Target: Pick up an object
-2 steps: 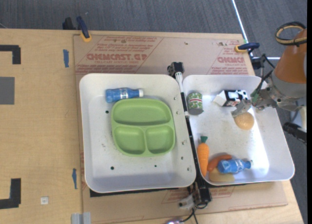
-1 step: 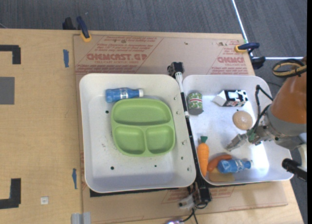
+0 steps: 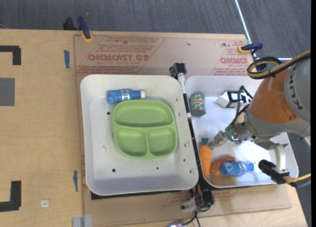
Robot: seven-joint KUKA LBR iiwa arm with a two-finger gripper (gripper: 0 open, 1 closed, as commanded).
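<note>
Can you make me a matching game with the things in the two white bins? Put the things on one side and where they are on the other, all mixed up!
Things:
1. green plate
2. carrot
3. small can
4. blue bottle with white cap

Places:
A. right bin, by its far left corner
B. left bin, lying beyond the plate
C. middle of the left bin
D. right bin, along its left wall, near the front

Pairs: 1-C, 2-D, 3-A, 4-B
</note>
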